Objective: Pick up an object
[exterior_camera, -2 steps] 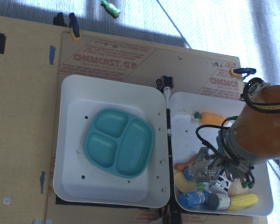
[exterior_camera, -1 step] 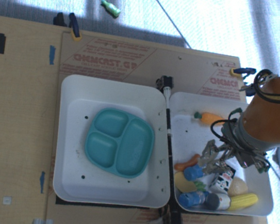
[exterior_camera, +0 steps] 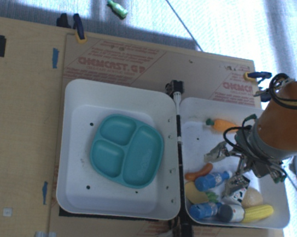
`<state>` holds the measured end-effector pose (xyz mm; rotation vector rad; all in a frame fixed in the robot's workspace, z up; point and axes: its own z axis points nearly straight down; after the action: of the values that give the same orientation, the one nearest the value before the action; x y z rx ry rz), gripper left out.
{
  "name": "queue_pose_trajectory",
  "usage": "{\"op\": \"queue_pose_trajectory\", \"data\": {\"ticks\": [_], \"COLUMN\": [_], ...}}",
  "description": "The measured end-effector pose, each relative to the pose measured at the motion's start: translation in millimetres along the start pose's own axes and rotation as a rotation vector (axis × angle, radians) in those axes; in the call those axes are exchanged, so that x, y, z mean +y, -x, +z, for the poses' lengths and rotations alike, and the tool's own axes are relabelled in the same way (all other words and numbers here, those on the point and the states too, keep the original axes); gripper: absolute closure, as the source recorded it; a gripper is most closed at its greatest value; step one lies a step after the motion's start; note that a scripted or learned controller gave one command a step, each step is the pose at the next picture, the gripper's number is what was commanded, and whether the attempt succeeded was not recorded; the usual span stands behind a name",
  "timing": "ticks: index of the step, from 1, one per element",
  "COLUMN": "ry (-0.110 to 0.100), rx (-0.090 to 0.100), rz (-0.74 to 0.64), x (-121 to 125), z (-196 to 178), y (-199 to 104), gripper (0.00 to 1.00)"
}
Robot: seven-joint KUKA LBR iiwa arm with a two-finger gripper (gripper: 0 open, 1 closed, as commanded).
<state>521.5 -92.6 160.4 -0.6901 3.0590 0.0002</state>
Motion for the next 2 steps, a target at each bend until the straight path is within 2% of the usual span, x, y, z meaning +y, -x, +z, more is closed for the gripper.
{"op": "queue_pose_trajectory", "data": {"ticks": [1,2], "ry": [0.001,0.002], "rx": [0.002,0.002], "rz": [-0.245,-0.246], "x": [-17.4,-17.4], "z": [74.6,74.6], "y": [20.0,20.1], "gripper": [0.00,0.00]}}
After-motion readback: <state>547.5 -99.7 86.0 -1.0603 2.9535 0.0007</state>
